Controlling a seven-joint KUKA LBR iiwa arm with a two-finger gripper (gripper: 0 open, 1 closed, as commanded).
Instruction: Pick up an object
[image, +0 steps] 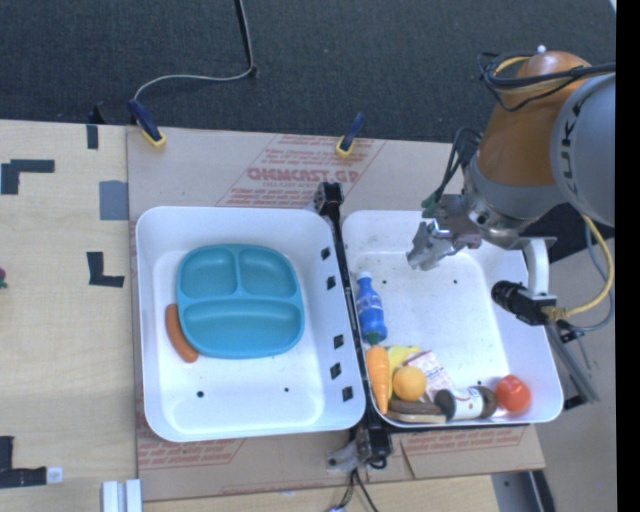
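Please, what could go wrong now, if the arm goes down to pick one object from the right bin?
The carrot, orange and dark bottle lie packed together in the bin's near corner, so a grasp there may catch two things or slip. The blue bottle lies against the divider wall, so the gripper may strike it.

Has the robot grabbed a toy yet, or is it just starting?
Just starting, it seems. Nothing looks picked up: the gripper hangs over a bare part of the right bin with no toy seen between its fingers. The blue bottle, carrot, orange ball and red tomato all lie in that bin. Left to do: go down to one, grab it and lift.
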